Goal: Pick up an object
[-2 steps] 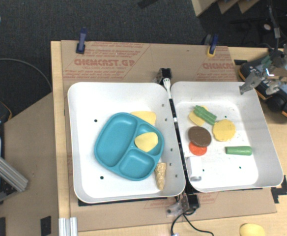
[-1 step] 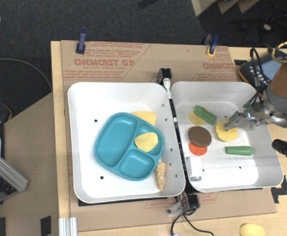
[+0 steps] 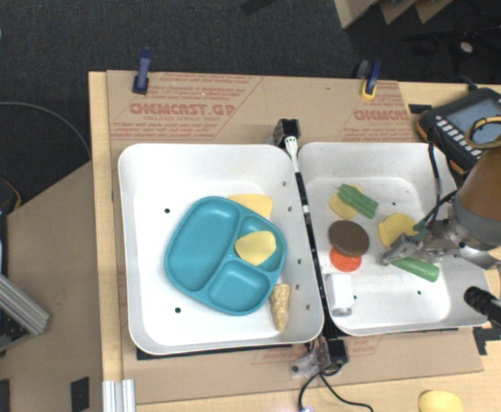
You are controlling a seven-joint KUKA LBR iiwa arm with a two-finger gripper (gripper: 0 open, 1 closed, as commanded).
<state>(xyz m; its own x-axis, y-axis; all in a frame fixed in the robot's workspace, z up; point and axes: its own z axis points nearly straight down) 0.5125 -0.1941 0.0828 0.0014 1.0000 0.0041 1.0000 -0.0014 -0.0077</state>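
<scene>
the grey arm with the orange band enters from the right edge of the frame and puts its end effector [image 3: 402, 251] low over the right-hand shallow white bin [image 3: 379, 318], in the bin's right half.

nearest object: a dark green elongated plastic piece [image 3: 417, 269]. it lies just below and slightly right of the end effector tip, touching or almost touching it. its long axis runs from upper left to lower right, at a shallow slant across the frame. the spread of the end effector cannot be read from this view, and no object is seen between its parts, so no grasp is confirmed.

a yellow rounded piece [image 3: 395, 227] lies just above and left of the tip. a brown flat disc [image 3: 348, 236] resting over a red-orange round piece [image 3: 346, 262] lies further left, near the bin's centre. a light green ridged piece [image 3: 356, 201] lies toward the upper left of the same bin, well apart from the tip.

judgement: the dark green piece is the likely target. the coming move calls for a small shift toward the lower right, with closure set across the piece's short axis.
</scene>
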